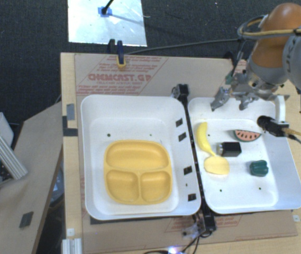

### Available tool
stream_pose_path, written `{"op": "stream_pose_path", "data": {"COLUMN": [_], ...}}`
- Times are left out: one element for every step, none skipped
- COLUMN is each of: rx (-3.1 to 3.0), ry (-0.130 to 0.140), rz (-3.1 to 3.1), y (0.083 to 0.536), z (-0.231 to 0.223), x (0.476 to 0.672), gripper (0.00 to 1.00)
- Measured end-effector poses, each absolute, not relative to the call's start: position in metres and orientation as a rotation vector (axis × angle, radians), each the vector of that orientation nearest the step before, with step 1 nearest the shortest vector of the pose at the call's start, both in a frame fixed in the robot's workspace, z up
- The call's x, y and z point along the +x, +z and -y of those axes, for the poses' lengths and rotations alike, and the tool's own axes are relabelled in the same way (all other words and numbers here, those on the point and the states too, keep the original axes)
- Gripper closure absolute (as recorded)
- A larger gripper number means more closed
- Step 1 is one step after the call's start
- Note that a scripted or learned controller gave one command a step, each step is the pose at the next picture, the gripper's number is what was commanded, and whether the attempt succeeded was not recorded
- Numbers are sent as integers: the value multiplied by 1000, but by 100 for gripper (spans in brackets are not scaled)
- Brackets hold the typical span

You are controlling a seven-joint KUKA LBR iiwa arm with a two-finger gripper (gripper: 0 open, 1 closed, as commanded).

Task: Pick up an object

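Observation:
My gripper (230,102) hangs over the back edge of the right bin (285,187), open, with nothing between its fingers. In that bin, nearer the front, a yellow banana (201,136) lies along the left wall. A black block (229,148) sits just right of the banana. A yellow rounded piece (217,166) lies in front of the block. The watermelon slice (246,135) is at the right, and a dark green object (258,168) rests in front of it. All of them lie apart from the gripper.
The left bin (94,120) holds a yellow divided plate (138,172). A ridge with black clips (187,142) joins the two bins. A blue-and-yellow clamp (120,53) stands at the bench's back edge. The arm's orange band (277,28) rises at the upper right.

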State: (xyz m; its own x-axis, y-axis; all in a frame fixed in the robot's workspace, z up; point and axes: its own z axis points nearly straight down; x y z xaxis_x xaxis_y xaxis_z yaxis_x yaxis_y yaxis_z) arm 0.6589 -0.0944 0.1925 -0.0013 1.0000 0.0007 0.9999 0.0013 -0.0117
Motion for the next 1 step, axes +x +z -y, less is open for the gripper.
{"op": "stream_pose_path", "data": {"rx": [-2219], "ry": [-1], "rz": [2226], "y": [201], "z": [94], "x": [662], "gripper": [0]}}
